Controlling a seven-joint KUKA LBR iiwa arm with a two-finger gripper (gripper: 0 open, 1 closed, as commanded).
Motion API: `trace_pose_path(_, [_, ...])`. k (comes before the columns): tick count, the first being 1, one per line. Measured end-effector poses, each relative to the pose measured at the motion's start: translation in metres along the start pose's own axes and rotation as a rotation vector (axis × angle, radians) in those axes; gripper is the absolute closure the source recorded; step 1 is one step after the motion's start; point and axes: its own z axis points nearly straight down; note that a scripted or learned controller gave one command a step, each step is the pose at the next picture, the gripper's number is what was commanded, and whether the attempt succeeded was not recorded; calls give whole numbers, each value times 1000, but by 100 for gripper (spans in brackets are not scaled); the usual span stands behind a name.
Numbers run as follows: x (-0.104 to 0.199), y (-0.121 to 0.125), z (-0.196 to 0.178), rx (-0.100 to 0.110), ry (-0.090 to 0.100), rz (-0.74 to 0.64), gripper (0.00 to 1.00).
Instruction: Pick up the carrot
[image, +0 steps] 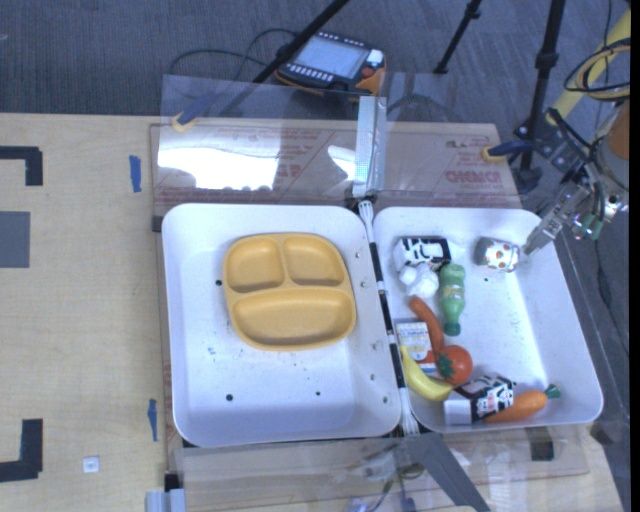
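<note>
The gripper (545, 235) hangs above the right bin's (560, 330) far corner; it must cross to the carrot (527, 402).

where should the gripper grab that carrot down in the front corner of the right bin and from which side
Probably mid-body on the carrot, from above, fingers closing across its narrow width. It lies flat and slanted along the right bin's front wall, its tip against the small carton and leafy end toward the corner, so sideways approaches look blocked.
</note>
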Motion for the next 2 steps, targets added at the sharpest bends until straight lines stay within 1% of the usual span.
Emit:
trace_pose_path(1, [15, -15, -125, 0, -2, 126, 100])
trace_pose_path(2, [19, 64, -16, 1, 2, 64, 100])
